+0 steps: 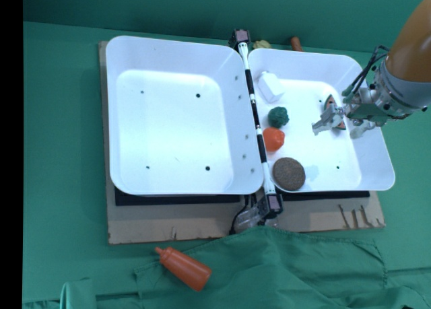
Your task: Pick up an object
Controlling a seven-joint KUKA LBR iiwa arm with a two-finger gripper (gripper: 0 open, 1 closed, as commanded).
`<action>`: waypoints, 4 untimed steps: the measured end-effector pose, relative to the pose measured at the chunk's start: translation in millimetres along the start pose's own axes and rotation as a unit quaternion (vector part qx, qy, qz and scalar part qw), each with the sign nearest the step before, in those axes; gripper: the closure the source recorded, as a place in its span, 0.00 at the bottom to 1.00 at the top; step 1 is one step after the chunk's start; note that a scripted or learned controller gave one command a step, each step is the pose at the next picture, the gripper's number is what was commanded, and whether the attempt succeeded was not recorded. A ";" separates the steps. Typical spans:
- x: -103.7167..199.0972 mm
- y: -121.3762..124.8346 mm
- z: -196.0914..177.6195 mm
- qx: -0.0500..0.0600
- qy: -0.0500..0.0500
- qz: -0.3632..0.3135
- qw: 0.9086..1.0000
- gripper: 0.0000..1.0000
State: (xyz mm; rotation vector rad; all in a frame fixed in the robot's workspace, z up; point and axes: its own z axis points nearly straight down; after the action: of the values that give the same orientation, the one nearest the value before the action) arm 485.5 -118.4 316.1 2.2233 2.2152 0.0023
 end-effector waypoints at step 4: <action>-17.7 56.8 101.1 0.004 0.000 0.002 1.000 0.00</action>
State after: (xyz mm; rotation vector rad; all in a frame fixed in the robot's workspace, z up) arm 542.6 -136.5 215.2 2.2305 2.2158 -0.0048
